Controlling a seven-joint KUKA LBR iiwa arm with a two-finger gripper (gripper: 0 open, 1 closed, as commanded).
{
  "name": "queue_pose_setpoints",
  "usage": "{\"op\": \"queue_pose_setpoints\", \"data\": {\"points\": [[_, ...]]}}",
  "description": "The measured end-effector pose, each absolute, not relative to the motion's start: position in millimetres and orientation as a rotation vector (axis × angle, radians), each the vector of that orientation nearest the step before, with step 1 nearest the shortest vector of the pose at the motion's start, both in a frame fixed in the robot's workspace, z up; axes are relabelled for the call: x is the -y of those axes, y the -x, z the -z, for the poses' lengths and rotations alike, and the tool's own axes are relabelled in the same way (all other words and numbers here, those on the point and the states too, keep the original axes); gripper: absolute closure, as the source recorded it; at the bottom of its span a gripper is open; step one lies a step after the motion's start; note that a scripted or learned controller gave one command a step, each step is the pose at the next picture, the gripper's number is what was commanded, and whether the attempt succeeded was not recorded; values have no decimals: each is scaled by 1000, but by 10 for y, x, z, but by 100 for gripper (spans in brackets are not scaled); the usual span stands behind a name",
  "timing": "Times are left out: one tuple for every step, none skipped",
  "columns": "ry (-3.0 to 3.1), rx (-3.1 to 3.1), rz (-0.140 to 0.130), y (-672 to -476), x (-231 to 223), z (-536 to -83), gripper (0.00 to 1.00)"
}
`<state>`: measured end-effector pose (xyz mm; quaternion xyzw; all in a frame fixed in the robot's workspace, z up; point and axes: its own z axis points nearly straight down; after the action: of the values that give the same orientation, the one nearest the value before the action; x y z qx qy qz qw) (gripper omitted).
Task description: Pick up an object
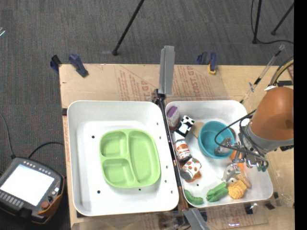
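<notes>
**Two bins, arm over the right one**

Two white bins sit side by side on your cardboard-topped bench (120, 83), dark carpet around it, tripod legs behind. Left bin (81, 123) has a green divided plate (129, 157). Right bin (225, 107) holds a teal bowl (211, 138), a few small bottles and toys, and a yellow corn-looking toy (236, 189). Your gripper (235, 169) hangs just above that toy, but the wrist hides plenty, so I can't tell its state or whether it touches anything.
</notes>
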<state>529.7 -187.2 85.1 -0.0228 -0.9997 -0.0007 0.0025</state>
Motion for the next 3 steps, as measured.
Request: {"op": "queue_pose_setpoints", "data": {"points": [[59, 3149, 2, -5350, 1840, -995, 100], [58, 3143, 5, -5335, 1832, -965, 0], [50, 3146, 5, -5351, 1820, -1065, 100]]}}
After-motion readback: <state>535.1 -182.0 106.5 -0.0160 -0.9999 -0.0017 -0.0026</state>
